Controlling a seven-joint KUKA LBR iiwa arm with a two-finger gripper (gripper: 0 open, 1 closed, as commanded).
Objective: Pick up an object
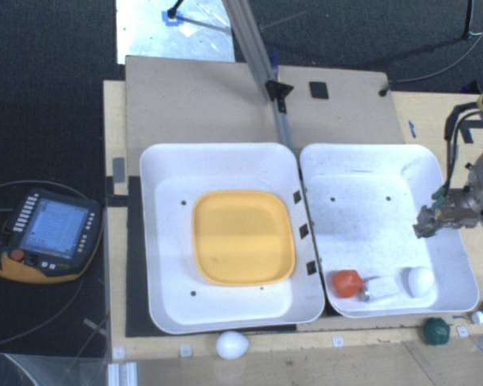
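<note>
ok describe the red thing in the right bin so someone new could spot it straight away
Start at the right white bin and go to its near edge. Three small things lie there in a row: the red object is the leftmost, beside a white piece and a white ball. It is the only coloured one.

2 white bins sit side by side on the desk. The left bin holds a yellow plate in its middle. In the right bin, along the near wall, lie a red ball, a white bottle touching it, and a white ball. The claw hangs over the right bin's right side, above the white ball. Off the bins lie a white egg, a green ball and a pendant.
</note>
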